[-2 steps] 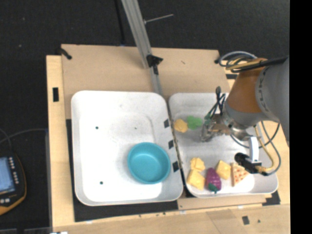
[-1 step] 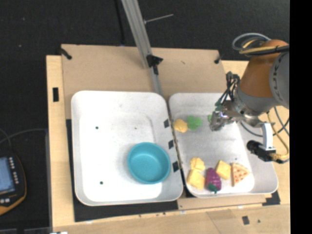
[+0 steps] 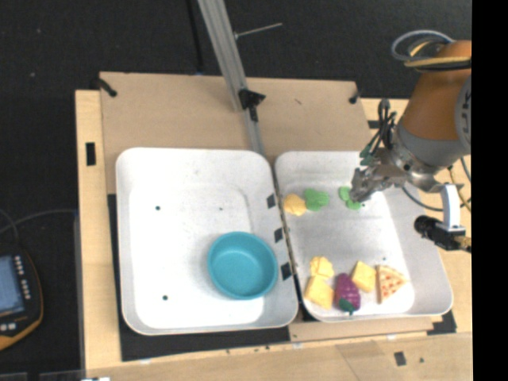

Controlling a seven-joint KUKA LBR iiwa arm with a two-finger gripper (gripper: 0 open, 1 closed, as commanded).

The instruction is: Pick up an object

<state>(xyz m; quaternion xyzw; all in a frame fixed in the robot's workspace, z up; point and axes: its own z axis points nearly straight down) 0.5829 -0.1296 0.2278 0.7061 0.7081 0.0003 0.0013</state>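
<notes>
A: Camera view, item one: small green plastic toy piece [image 3: 350,197], directly beneath the pincer [image 3: 363,187], right bin [image 3: 413,292].

B: Pincer state?

A: Cannot tell. Item judged light, rigid, slick; grip across its narrow middle.
</notes>
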